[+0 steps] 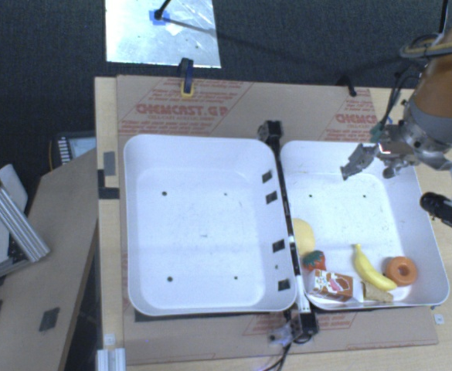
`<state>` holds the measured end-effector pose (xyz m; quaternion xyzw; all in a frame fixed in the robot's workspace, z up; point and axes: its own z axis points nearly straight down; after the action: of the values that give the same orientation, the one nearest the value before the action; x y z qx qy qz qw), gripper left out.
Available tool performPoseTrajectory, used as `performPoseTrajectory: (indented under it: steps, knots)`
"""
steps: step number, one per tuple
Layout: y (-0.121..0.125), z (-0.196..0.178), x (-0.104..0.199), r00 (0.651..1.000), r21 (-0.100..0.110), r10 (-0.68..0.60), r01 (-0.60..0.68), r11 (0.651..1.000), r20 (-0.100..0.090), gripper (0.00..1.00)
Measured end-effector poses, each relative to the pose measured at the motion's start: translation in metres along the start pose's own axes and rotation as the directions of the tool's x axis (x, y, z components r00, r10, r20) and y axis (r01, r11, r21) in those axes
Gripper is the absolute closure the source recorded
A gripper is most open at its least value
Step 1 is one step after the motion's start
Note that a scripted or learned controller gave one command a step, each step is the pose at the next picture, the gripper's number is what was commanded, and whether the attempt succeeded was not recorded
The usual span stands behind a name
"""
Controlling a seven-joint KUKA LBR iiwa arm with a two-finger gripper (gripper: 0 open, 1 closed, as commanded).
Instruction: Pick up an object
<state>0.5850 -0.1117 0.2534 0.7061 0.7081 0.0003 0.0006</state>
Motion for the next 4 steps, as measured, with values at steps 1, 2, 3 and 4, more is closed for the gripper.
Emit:
performPoseTrajectory:
  steps: [1, 2, 3, 4]
  knots:
    - [0.087, 0.073, 0.038, 1.000, -0.002, -0.007, 0.007, 1.000, -0.001, 0.00]
    - [0.084, 0.069, 0.096, 1.000, -0.001, -0.007, 0.007, 1.000, -0.002, 0.00]
    - [0.085, 0.057, 0.092, 1.000, -0.004, -0.004, 0.004, 1.000, -0.001, 1.00]
    - [0.010, 0.053, 0.168, 1.000, 0.004, -0.008, 0.008, 1.000, -0.004, 1.00]
